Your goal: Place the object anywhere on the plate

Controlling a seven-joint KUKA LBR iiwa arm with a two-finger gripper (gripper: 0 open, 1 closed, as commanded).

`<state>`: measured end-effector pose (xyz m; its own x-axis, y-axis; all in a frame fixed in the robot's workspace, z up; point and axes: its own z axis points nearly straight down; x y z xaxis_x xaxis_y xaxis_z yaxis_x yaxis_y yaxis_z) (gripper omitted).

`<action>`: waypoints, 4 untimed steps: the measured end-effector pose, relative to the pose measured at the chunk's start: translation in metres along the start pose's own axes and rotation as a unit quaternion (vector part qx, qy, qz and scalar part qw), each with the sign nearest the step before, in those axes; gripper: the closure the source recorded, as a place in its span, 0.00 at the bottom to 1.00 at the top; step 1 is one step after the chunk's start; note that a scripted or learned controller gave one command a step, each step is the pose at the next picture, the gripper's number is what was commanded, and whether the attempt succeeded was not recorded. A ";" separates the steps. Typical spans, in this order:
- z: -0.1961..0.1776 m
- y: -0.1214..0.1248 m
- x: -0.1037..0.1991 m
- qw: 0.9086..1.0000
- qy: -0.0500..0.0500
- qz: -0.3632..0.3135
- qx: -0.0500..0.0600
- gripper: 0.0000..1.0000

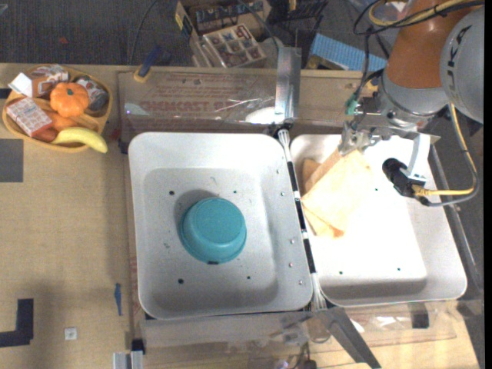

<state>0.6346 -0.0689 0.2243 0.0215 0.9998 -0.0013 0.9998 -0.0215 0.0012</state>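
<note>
Right now the gripper (355, 141) sits over the far-left part of the right bin (430, 279), pinching the top corner of a tan cloth-like sheet (334, 191). The sheet hangs and drapes down from the jaws toward the bin floor, its lower edge resting near the divider between the bins. The jaws look narrow, closed on that corner; the exact pinch is small in the frame, but the sheet clearly rises to a point there.

The target is a teal plate (214, 229), possibly a shallow upturned dish, lying in the middle of the left bin (154, 283), well apart from the sheet and across the divider. A yellow-tipped cable (438, 197) trails just right of the gripper. A basket with a banana (81, 137) and a small orange pumpkin (69, 98) sits on the tabletop (61, 237), far left of the left bin, not part of the task.

Judgement: the step in hand is lift and carry. To do it well, raise enough that the dangling lower edge clears the divider before going sideways, or it will snag and slip out of a corner pinch. Move slowly, since limp material swings. Stop with the hanging bulk over the plate centre, lower until it pools on the teal surface, then release.
</note>
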 end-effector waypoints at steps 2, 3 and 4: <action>-0.003 -0.047 0.083 0.922 0.001 -0.387 0.000 1.00; -0.004 -0.069 0.136 0.827 0.001 -0.562 0.000 1.00; -0.005 -0.086 0.185 0.703 0.001 -0.711 -0.001 1.00</action>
<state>0.5525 0.1179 0.2294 -1.0000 0.0093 -0.0006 0.0093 1.0000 0.0016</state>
